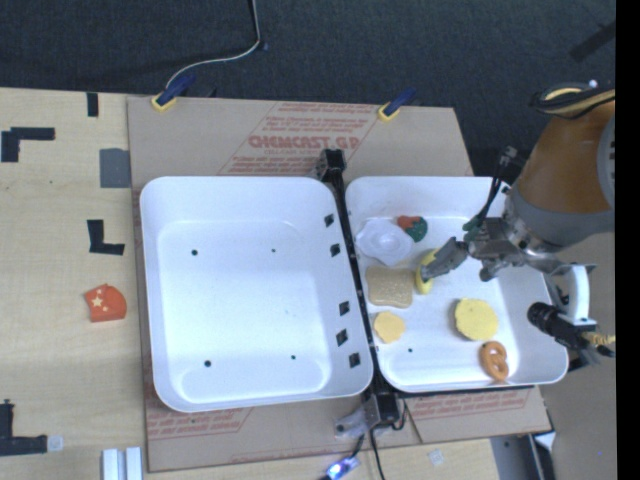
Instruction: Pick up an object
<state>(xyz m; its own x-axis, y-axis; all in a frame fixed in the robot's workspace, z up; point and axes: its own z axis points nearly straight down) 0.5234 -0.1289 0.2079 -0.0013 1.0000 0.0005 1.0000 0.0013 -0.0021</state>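
Desk point(60, 268): pale wood, carrying two shallow white plastic bins side by side on a cardboard sheet point(290, 143).

Right bin point(530, 373), contents:
- clear crumpled plastic item point(385, 240), near the far left corner;
- small red-and-green toy point(411, 227), just beside it;
- tan square slice point(390, 288), at the left wall;
- small yellow round piece point(389, 326), below the slice;
- larger yellow disc point(476, 319), mid-bin;
- orange-brown pretzel-shaped piece point(493, 359), near the front right corner;
- yellow-green object point(428, 272), at the pincer tips.

Pincer point(440, 261): narrow; whether it grips the yellow-green object cannot be told.

Left bin point(160, 208).

Orange-red block point(106, 303): on the desk near its left edge.
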